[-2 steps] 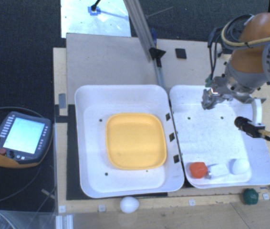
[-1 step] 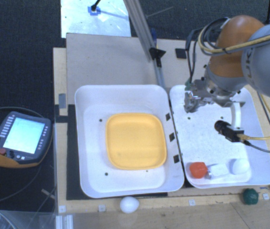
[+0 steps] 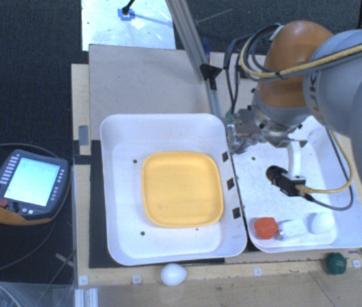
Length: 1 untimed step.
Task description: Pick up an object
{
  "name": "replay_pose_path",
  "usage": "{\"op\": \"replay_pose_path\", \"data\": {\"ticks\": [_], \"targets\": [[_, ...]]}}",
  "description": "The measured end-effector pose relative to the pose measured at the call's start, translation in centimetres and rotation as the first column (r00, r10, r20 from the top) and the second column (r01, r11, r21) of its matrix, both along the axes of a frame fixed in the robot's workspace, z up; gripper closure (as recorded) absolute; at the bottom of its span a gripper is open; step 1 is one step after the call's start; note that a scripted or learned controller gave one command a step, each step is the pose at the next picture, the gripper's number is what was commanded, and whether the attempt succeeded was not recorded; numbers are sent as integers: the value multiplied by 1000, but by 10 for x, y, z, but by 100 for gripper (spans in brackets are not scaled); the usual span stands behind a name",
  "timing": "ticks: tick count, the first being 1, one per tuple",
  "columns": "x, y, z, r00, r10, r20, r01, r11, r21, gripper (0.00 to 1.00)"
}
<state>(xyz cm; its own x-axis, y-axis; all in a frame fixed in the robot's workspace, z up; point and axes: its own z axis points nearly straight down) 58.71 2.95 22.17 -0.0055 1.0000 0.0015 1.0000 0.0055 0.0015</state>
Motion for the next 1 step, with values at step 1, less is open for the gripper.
{"op": "replay_pose_path", "data": {"ticks": [1], "targets": [[-12,48,12,1000,0,0,0,1000,0,100]]}}
